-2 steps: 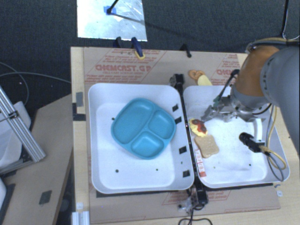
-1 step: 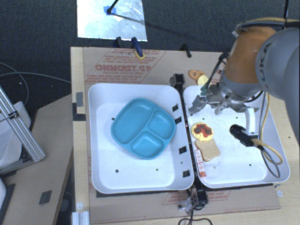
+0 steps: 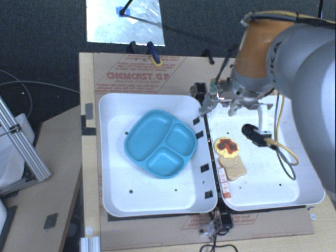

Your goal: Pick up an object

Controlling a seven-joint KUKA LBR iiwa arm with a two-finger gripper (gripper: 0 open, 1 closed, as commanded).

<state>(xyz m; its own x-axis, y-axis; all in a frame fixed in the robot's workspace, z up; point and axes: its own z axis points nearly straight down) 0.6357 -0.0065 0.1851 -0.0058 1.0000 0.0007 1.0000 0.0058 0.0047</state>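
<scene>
Cool, even light, white bins (image 3: pixel 121 203) glaring, overall focus soft.

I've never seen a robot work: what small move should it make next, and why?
Probably shift the gripper toward the camera, over the red-and-yellow piece in the right bin: it hangs at that bin's far end, and that piece lies nearest it.

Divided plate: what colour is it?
The divided plate is plain light blue, seen best in the camera view.
</scene>
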